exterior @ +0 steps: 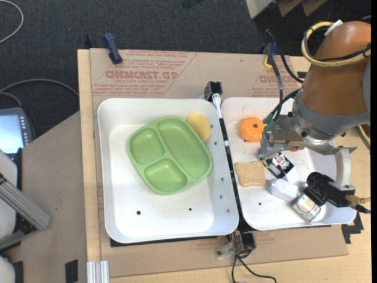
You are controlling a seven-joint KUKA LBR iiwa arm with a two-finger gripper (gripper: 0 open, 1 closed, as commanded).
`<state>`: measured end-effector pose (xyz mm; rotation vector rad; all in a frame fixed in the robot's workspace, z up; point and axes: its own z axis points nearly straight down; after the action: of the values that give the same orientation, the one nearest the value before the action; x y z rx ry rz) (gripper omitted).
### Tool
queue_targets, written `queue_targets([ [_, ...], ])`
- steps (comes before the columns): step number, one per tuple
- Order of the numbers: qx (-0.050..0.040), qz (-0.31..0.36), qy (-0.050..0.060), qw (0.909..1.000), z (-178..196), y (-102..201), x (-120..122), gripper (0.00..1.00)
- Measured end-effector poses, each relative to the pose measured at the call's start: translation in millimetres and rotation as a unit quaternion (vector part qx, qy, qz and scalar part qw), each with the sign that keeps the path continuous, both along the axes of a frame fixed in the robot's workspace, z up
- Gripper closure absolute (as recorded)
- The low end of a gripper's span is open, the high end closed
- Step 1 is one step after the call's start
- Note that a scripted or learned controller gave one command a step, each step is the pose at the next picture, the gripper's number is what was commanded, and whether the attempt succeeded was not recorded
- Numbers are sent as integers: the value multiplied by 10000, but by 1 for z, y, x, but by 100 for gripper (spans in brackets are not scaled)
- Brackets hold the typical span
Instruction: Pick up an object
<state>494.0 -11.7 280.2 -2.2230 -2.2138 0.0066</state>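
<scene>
My gripper (270,154) hangs low in the right bin (254,214), under the grey wrist and orange arm. An orange fruit (251,129) lies just to its left. A small black, white and red object (282,165) sits right at its lower right side, partly covered by it. A tan bread slice (251,173) rests below the gripper, with a white block (282,189) to the slice's right. A small silver can (306,206) lies near the bin's front right corner. Nothing is visibly held.
The left bin (118,211) holds a green divided plate (169,155) with a yellow rounded object (199,125) at its upper right edge. The two bins' rims meet along a ridge (227,158) just left of the bread slice.
</scene>
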Motion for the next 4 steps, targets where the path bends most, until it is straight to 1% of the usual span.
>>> queue_targets([
  [1, 4, 6, 0, 10000, -46, -30, -15, 100],
  [2, 4, 32, -29, 10000, -42, 9, -15, 100],
  [3, 1, 43, -52, 10000, -23, 55, 8, 100],
  [4, 2, 11, -4, 10000, -37, 39, -16, 100],
])
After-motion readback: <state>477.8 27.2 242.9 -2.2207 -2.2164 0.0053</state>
